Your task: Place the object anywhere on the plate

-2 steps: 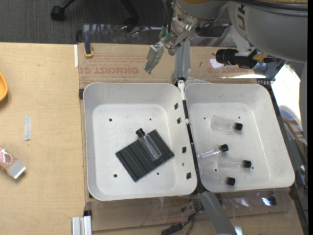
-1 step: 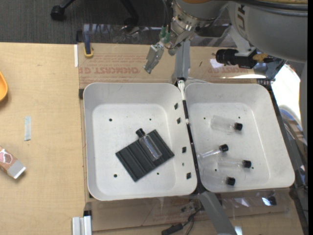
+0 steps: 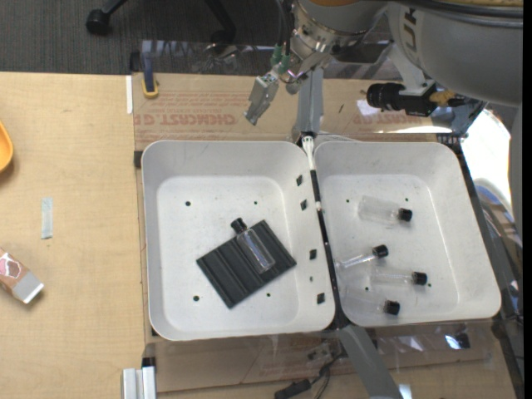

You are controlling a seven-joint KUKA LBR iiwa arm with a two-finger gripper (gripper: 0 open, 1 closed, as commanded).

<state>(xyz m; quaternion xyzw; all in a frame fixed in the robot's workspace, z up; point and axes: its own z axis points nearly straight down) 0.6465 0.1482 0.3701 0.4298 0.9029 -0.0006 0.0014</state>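
Raised well above the far rim of the two bins, the claw (image 3: 274,90) hangs from the grey arm (image 3: 449,23), which reaches in from the right and bends down and leftward at the wrist. Its two grey fingers (image 3: 260,102) look slightly spread with nothing between them, though the view is too small to be sure. Below and nearer the camera, in the left shallow white bin (image 3: 166,248), lies a dark ribbed rectangular plate (image 3: 229,268), set at a slant. A small clear plastic vial with a black cap (image 3: 253,243) rests on top of that plate. Down and to the right, the right shallow white bin (image 3: 465,223) holds four similar clear black-capped vials (image 3: 386,214), scattered apart on the table.
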